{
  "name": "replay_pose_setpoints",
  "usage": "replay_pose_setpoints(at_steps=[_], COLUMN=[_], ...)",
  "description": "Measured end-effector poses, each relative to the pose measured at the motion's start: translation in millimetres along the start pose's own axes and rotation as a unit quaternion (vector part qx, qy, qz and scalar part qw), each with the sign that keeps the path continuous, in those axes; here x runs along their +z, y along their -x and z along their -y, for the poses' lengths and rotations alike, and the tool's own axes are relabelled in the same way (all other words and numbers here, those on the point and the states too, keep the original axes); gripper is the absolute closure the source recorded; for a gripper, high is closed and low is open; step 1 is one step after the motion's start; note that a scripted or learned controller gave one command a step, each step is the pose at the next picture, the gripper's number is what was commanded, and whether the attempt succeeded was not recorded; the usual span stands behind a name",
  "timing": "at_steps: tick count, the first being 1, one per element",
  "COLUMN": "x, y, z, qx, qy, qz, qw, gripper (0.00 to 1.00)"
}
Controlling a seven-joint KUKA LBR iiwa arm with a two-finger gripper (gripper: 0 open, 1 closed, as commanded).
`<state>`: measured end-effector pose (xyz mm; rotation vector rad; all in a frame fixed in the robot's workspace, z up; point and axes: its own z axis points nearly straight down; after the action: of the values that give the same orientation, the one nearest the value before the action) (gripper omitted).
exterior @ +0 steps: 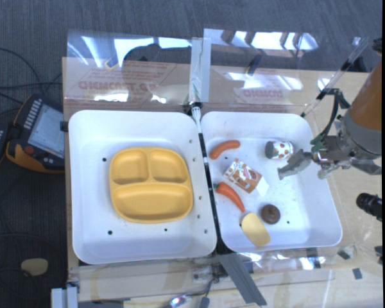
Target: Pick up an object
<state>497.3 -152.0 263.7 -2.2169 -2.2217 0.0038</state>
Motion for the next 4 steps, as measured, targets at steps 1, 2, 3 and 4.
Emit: replay_pose_setpoints(at_steps=[1,2,3,4], x=[169.9,174.0,166.0,173.5], y=[4.5,-4.3,-5.4,-43.6], z=[-9.5,7.1,6.4,7.8], qx=[-0.014,-0.090,-0.090,0.026], qy=[0.001,0.011,0.010,0.010], qz=[-0.001,0.006,0.004,0.004], qw=[0.9999,0.9959,0.9959,0.9996], gripper=[0.00,0.00,1.00,1.00])
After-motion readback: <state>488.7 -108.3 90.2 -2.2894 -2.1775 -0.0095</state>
